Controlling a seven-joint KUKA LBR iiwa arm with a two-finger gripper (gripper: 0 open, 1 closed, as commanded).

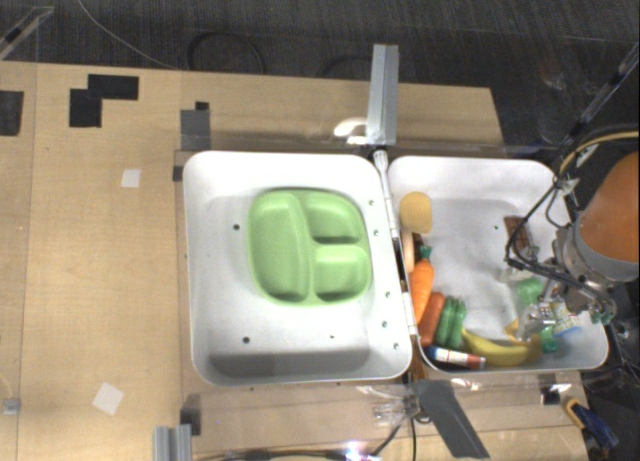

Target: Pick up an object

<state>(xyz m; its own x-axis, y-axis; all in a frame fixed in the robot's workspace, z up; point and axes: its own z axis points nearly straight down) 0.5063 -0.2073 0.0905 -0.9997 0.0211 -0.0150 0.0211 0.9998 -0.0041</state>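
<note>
Down at the near edge of the right bin [470,174] lie a red marker [452,356] and a banana [497,349]; my gripper [548,321] hangs just right of the banana, its state I cannot tell. Carrots [424,294] line that bin's left wall. Left bin [215,249] holds a green divided tray [305,245]. No writing is legible

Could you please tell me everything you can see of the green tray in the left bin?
The green tray is pale green with rounded corners, apparently plastic, divided into one long compartment and two smaller ones. It lies flat, open side up, slightly rotated, near the middle of the left bin, touching just the bin floor.
</note>
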